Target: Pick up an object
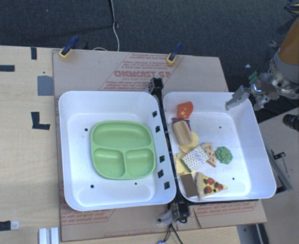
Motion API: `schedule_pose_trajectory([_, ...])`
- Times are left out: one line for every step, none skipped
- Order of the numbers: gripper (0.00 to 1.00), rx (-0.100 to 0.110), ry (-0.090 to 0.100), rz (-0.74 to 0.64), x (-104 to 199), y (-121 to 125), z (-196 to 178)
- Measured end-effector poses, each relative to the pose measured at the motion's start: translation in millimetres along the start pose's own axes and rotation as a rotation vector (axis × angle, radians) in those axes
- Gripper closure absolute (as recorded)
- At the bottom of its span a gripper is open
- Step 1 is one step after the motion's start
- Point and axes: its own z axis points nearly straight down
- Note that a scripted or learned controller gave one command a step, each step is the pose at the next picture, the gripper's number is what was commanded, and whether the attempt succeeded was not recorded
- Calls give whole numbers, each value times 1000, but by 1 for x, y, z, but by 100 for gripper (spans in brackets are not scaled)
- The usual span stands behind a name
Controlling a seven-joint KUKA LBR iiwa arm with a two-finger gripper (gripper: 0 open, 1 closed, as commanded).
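The right bin (240, 131) holds several toy foods along its left side: a red piece (185, 109), a tan bun (181, 131), a checkered cracker (194, 158), a green broccoli (223, 155), a pizza slice (210, 185) and a brown block (188, 185). My gripper (246, 98) hangs over the bin's far right corner, well apart from the foods. Its grey fingers (234, 100) are spread open with nothing between them.
The left bin (73, 116) holds a green divided plate (123, 149). Black clips run along the seam (161, 136) between the bins. Blue and yellow clamps (173, 54) hold the cardboard sheet at the back. The right half of the right bin's floor is bare.
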Motion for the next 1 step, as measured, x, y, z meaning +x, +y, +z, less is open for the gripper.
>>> schedule_pose_trajectory([0,14,6,3,36,-105,73])
